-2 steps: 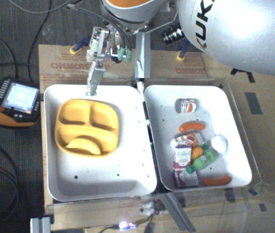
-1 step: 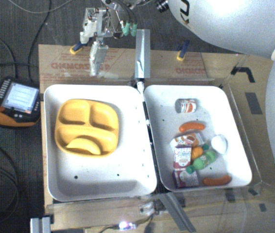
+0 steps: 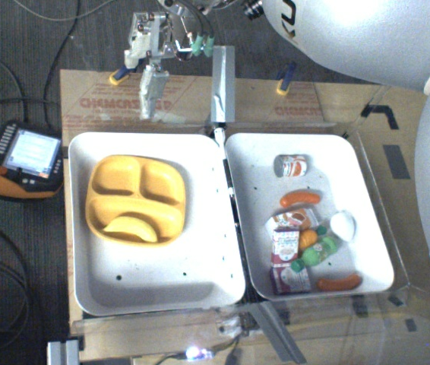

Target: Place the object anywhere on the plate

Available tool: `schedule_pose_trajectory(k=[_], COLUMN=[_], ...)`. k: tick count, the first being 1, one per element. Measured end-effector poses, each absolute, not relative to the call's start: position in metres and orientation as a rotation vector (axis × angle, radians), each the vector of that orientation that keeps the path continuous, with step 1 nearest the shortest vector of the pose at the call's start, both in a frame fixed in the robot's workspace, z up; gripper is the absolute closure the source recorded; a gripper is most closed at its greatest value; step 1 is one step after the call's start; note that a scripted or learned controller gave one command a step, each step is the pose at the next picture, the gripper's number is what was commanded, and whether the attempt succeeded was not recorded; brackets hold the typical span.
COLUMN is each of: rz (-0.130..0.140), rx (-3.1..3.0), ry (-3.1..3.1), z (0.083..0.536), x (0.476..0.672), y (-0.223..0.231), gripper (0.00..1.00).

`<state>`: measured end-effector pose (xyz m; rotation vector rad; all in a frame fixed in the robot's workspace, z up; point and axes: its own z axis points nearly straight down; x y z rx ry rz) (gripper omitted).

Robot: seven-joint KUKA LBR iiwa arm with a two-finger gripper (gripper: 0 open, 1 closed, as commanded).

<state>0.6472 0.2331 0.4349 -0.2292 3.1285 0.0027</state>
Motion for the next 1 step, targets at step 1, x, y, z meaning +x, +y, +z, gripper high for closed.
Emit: schedule_pose_trajectory(k=[1], rz=[0.002], rx=[-0.795], ry=[3.034], z=[0.4349], x=[0.6614], y=[0.2335], gripper=[0.00])
